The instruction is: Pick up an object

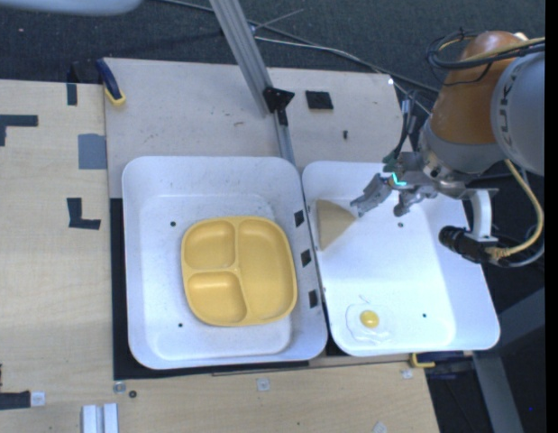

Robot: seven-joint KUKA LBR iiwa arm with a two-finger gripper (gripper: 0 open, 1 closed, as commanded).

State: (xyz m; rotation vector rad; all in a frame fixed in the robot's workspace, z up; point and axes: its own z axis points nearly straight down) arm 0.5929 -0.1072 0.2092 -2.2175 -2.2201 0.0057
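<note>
A yellow three-compartment plate [238, 271] lies in the left bin [143, 242]. In the right bin [441, 269] a tan wedge-shaped piece [331, 220] rests near the left wall, and a toy fried egg [368, 319] sits near the front edge. My gripper [387, 198] hangs above the back part of the right bin, to the right of the tan wedge and apart from it. Its fingers [369, 197] are spread with nothing between them.
A metal pole [247, 52] slants across the back of the bench and ends in a black clamp [277, 99] behind the bins. Black cables [481, 242] hang from the arm at the right bin's right side. A yellow-blue clip [112, 84] sits at the back left.
</note>
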